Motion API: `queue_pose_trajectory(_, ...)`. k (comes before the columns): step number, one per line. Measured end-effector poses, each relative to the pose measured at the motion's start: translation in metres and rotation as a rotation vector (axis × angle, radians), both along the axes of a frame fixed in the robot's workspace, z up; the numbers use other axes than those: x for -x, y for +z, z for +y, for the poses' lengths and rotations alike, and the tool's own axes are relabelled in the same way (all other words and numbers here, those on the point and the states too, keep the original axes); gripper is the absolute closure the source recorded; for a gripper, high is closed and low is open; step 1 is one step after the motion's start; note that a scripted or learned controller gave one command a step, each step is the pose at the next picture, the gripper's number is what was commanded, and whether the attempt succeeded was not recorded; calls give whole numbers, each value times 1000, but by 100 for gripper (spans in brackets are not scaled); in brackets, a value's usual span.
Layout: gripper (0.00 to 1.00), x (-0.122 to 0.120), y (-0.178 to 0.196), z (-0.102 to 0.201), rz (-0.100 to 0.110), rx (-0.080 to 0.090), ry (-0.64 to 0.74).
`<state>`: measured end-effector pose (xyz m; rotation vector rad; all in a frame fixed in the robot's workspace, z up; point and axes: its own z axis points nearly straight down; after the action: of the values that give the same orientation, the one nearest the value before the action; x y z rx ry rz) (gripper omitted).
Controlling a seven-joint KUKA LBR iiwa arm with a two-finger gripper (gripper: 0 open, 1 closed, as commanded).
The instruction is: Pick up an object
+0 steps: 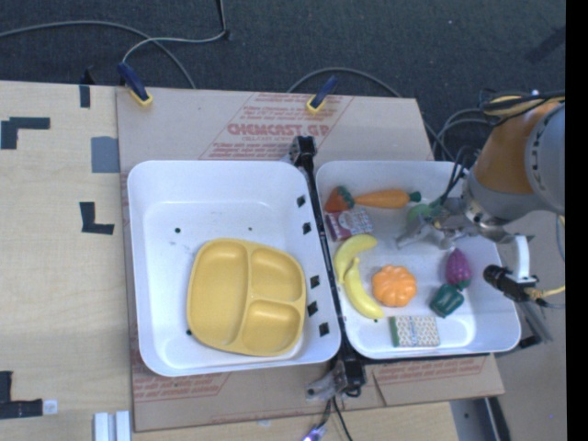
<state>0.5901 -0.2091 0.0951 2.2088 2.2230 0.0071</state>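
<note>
The arm (519, 159) comes in from the right edge, where its upper part is cut off, and its gripper (424, 228) hangs low over the right bin (501, 338). Whether the gripper is clenched or released cannot be told; grey metal blurs together there. A small green thing (420, 211) sits right at the gripper, partly hidden, and it is unclear if it is touched.

In the right bin lie a carrot (381, 197) near the back wall, a red piece (337, 200) just beside its left end, a banana (354, 274) along the left wall, an orange pumpkin (394, 285) beside it, a purple fruit (457, 267), a dark green block (447, 299) just in front of that, and a flat speckled packet (415, 330) near the front wall. A small printed packet (354, 221) by the banana's top is too blurred to read.

The left bin (156, 200) holds a yellow divided tray (246, 295). Both bins rest on cardboard (193, 118) on the bench (46, 274).
</note>
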Motion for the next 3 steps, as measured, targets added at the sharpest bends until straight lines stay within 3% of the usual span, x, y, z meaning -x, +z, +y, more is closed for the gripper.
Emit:
queue_pose_trajectory(1, 0, -59, -9, 73, 3, 0, -3)
queue_pose_trajectory(2, 0, -76, -7, 96, 21, 3, -6)
queue_pose_trajectory(3, 0, -17, -9, 105, 3, 3, -6)
